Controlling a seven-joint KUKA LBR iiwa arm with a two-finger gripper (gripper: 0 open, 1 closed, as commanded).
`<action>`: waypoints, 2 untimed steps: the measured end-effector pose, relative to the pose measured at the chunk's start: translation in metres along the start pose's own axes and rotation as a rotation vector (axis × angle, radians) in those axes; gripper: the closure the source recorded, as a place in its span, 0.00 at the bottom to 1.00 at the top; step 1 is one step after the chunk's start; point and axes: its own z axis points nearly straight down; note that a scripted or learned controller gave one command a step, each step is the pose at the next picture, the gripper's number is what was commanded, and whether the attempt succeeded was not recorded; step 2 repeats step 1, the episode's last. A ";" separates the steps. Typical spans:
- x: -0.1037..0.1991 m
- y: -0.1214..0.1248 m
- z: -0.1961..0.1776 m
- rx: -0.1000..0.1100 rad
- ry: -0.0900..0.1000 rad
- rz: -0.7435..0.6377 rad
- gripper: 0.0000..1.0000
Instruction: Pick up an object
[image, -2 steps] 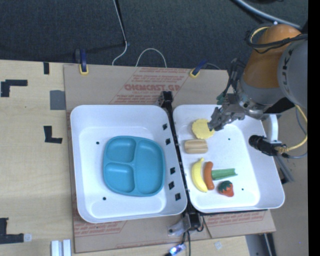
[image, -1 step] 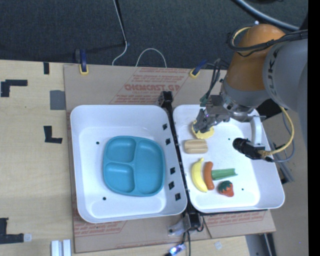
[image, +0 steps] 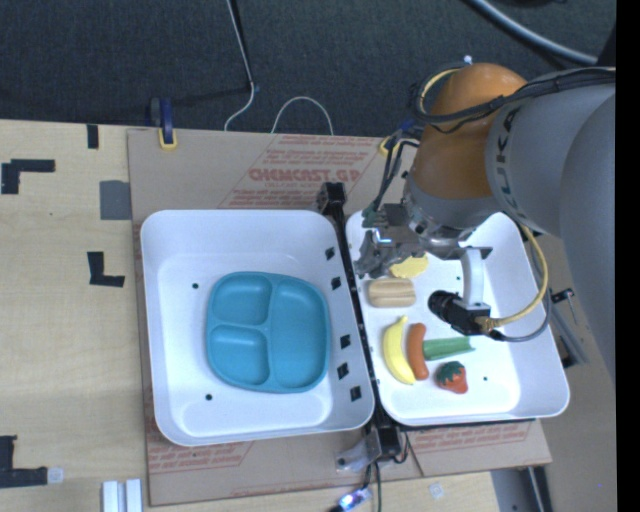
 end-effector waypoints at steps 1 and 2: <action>0.056 -0.009 -0.008 -0.002 0.000 -0.001 1.00; 0.056 -0.009 -0.008 -0.002 0.000 -0.001 1.00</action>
